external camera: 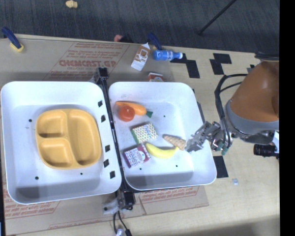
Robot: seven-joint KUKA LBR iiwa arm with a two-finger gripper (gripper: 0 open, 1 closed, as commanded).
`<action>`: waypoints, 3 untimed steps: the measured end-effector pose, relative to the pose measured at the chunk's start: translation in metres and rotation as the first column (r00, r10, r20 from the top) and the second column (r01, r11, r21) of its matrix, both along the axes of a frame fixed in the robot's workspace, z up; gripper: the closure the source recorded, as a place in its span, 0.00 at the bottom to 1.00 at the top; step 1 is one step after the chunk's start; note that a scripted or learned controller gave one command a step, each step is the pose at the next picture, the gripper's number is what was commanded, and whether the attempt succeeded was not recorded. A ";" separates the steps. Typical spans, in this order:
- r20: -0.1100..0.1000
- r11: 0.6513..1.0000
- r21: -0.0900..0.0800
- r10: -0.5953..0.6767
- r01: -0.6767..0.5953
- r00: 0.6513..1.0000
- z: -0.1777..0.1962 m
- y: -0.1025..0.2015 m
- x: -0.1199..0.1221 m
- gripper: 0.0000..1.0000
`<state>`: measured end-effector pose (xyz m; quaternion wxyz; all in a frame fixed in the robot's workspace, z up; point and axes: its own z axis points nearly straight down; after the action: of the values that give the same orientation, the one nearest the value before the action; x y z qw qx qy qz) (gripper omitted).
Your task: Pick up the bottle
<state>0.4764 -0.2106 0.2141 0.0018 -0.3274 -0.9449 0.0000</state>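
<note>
Bottle point(166, 55) lies on the far surface point(226, 200); our end effector point(195, 142), seemingly open and empty, hovers at the right bin's point(157, 180) right edge.

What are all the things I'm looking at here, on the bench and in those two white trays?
Bins: 2, white; left bin, right bin, side by side on the bench.
Divided plate: 1, yellow, in the left bin.
Carrot: 1, orange, top of the right bin.
Tomato-like ball: 1, red-orange, touching the carrot.
Patterned packet: 1, green and pale, middle of the right bin.
Small packet: 1, red and white, lower left of the right bin.
Banana: 1, yellow, beside the small packet.
Cone: 1, tan, above the banana.
Bottle: 1, blue, lying on the bench behind the right bin.
Carton: 1, white and brown, left of the bottle.
Arm: 1, grey and orange, from the right.
Gripper: 1, at the right bin's right edge, near the cone.
</note>
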 end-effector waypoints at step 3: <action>0.001 0.995 -0.001 -0.096 0.096 0.995 0.054 -0.001 0.000 1.00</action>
<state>0.4765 -0.2114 0.2681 0.0010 -0.3723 -0.9281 0.0004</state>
